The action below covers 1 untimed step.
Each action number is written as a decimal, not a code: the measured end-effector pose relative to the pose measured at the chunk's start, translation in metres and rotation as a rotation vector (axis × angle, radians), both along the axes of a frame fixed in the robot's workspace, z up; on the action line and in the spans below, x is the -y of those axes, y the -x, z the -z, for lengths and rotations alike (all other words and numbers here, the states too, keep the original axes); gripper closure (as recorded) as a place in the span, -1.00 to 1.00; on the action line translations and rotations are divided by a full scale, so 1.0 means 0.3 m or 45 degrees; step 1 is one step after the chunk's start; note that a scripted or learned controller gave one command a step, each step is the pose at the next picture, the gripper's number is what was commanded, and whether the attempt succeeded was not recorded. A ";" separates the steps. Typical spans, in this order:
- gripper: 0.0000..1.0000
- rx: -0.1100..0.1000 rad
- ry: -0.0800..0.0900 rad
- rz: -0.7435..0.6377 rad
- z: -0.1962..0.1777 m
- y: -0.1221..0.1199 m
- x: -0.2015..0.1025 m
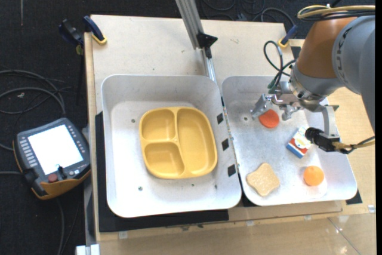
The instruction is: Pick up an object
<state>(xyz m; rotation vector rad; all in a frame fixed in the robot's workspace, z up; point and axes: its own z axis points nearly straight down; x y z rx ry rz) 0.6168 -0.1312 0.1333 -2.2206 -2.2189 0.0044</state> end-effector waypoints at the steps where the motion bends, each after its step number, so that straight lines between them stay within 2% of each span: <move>1: 1.00 0.007 0.001 -0.001 -0.044 -0.005 -0.001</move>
